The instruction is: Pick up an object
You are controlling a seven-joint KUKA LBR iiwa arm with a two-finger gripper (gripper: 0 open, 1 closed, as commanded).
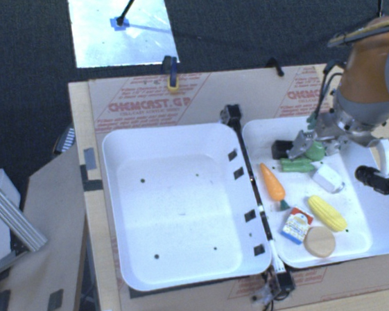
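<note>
The left bin (180,209) sits toward the table's (102,259) left side, its white floor bare apart from a few small dark dots. Black clips line the seam where it meets the right bin (388,234). Just inside that bin's left edge lies an orange carrot (273,182), pointing toward the far wall. Nearer the front edge sits a small red, white and blue packet (296,225), with a round tan disc (320,242) beside it at the front wall. A yellow corn cob (327,213) lies slantwise just behind the disc. Farther back is a green object (299,166) (its shape is hard to make out), and a white block (327,177) lies just right of it. The gripper (307,142) hangs low over the green object near the bin's far edge; I cannot tell whether it is grasping anything. The grey and orange arm (374,78) rises from the table's right edge.
</note>
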